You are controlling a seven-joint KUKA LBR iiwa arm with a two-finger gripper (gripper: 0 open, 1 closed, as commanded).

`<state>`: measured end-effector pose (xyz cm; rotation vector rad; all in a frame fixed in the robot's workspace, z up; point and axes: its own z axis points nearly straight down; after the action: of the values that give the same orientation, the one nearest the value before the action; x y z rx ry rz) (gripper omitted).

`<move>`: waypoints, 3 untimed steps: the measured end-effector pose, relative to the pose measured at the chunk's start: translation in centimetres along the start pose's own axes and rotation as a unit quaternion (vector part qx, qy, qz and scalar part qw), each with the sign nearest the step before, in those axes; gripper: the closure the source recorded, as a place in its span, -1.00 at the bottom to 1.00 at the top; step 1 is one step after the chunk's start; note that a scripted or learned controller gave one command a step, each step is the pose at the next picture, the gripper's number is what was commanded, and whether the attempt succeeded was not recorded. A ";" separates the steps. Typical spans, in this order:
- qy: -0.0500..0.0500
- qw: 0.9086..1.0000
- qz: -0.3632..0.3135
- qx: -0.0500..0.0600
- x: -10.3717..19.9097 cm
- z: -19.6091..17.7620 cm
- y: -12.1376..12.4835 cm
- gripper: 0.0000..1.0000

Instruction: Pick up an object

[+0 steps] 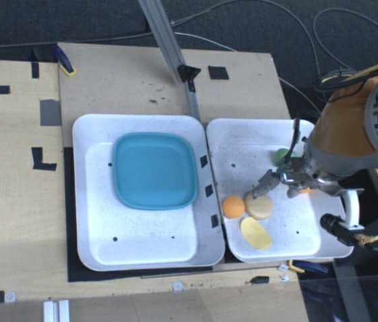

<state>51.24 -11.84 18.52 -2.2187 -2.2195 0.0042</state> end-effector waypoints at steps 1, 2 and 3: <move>0.000 1.000 0.000 0.001 -1.0 5.2 0.2 -1.00; 0.000 1.000 0.000 -0.001 -0.9 4.0 0.3 1.00; -0.001 1.000 0.000 -0.003 -1.5 -0.4 0.4 1.00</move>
<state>51.65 -13.35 18.88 -2.2231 -2.2231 -0.0024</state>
